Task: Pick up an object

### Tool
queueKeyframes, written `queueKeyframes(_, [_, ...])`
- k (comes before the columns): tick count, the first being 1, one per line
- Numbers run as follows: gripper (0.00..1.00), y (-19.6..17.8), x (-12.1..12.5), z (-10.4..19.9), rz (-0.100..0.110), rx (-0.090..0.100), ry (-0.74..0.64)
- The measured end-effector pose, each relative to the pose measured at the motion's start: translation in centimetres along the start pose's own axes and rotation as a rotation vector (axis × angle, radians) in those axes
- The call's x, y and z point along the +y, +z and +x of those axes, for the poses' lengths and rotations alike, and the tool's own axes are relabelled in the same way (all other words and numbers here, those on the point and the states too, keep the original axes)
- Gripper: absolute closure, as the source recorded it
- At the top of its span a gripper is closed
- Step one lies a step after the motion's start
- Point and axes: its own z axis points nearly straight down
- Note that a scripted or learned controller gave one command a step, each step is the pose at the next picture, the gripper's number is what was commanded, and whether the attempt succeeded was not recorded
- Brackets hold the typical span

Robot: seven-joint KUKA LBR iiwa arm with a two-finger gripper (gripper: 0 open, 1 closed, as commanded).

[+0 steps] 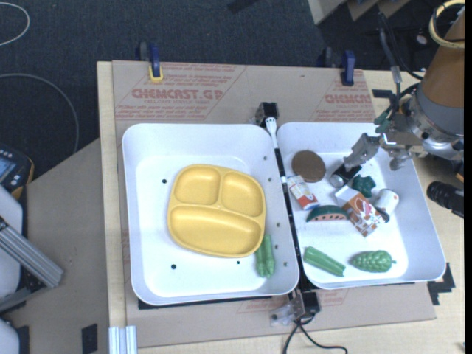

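Observation:
My gripper (345, 174) hangs low over the upper middle of the right bin (420, 227), reaching in from the right. Just beneath and beside its tip lies a dark teal object (363, 182), partly hidden by the gripper. A brown disc (308, 166) lies to its left, and a small red and white carton (301, 192) sits below that. Close by are a watermelon slice (327, 214), a red box (363, 212) and a white cylinder (386, 198). I see nothing lifted off the bin floor.
A green cucumber (323, 260) and a bumpy green fruit (372, 260) lie near the right bin's front edge. The left bin (140, 198) holds a yellow divided plate (217, 209) and a green pickle (265, 257) against its right wall.

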Motion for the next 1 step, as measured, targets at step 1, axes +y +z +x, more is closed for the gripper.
queueKeyframes(1, [0.00, -4.45, -6.45, 2.70, 0.001, 0.002, -0.002])
